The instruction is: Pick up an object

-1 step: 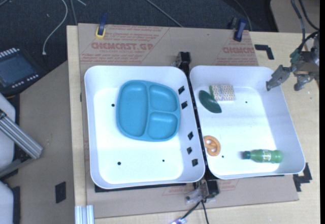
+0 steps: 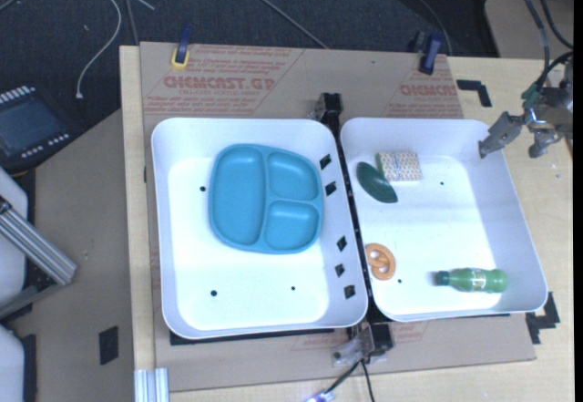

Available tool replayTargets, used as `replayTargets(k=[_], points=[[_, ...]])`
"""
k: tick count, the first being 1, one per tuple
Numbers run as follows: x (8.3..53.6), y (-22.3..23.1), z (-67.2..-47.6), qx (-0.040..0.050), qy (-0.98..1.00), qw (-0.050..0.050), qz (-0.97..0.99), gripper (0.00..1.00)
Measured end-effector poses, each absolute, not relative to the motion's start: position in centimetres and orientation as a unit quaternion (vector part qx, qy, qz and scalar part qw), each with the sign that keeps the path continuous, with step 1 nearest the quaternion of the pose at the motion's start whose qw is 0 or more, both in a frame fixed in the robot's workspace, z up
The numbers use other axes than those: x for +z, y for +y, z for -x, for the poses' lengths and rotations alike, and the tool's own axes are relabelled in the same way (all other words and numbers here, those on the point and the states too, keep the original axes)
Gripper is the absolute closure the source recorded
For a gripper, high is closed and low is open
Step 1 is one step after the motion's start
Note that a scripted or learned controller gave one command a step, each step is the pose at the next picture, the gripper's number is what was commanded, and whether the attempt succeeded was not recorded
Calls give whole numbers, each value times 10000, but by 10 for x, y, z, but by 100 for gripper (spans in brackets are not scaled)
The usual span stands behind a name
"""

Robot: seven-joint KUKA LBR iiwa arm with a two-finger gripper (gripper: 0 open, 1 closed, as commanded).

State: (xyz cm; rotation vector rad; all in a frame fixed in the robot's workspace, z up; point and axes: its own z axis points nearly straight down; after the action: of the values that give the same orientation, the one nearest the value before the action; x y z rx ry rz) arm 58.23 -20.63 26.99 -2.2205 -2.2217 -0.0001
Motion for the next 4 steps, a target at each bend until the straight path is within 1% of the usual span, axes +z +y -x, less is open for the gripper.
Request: replayTargets(k=[1, 2, 3, 4], points=[[207, -205, -583, 12, -7071, 31, 7071, 0], [143, -204, -583, 15, -7072, 36, 7070, 0], [90, -203, -582, 12, -7073, 32, 7069, 0], [105, -204, -584, -8, -7072, -3, 7070, 100]])
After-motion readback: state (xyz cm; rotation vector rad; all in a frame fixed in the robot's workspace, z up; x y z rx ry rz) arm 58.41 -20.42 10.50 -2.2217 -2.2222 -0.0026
